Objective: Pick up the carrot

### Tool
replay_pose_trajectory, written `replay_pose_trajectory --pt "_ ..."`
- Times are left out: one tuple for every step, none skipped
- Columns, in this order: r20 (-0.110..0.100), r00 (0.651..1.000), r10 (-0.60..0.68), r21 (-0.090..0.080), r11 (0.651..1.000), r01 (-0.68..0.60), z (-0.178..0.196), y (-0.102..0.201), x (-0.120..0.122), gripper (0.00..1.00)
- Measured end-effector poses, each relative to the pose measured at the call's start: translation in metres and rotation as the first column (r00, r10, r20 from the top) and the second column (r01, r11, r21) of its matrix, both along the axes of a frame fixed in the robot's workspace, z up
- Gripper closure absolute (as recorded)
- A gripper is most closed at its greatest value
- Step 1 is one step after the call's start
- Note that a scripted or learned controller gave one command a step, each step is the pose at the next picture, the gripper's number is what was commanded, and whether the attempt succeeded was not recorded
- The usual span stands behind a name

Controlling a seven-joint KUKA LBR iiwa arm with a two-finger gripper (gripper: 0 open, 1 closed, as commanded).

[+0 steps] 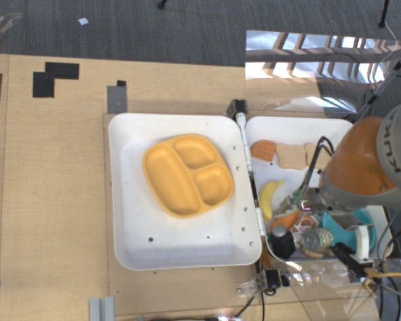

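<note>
The carrot [288, 219] is an orange piece in the lower part of the right bin [298, 128], only partly showing beneath the arm's tool. My gripper [302, 203] hangs directly over its right end, low in the bin, under the grey wrist and orange band [361, 160]. Whether it touches the carrot I cannot tell.
A yellow banana [270, 198] lies just left of the carrot. An orange-red food piece [262, 150] and a bread slice [292, 156] lie at the bin's back. A black round object [282, 243] and a teal item [341, 236] crowd the front. The left bin [137, 246] holds a yellow divided plate [162, 172].
</note>
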State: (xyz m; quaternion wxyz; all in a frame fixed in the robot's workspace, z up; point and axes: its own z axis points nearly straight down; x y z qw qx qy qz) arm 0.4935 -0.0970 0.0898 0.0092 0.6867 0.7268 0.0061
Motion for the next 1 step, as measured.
replay_pose_trajectory --pt "0.012 1.0 0.004 0.002 1.0 -0.004 0.0121 0.0027 0.0047 1.0"
